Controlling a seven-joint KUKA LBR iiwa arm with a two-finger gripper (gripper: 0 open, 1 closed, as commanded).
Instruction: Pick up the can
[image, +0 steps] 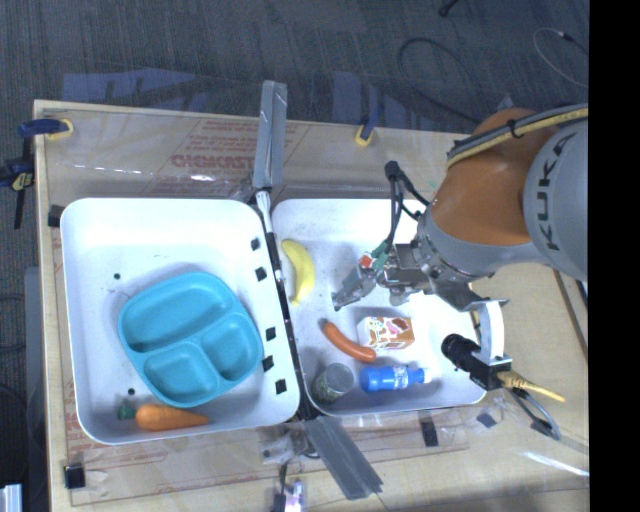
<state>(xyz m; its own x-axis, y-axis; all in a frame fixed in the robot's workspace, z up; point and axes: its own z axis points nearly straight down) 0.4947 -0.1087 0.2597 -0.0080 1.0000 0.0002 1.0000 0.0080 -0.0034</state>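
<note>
The can (335, 381) stands upright at the front left corner of the right bin (330, 215), grey-green, with its round top facing up. My gripper (352, 285) hangs over the middle of that bin, well behind the can and apart from it. It points left and is open with nothing between its fingers. The grey arm with the orange band reaches in from the right.
Around the can in the right bin lie a blue bottle (393, 378), an orange sausage (348, 341), a small orange-and-white carton (386, 332) and a banana (298, 268). The left bin (90, 230) holds a blue divided plate (190, 337) and a carrot (170, 418).
</note>
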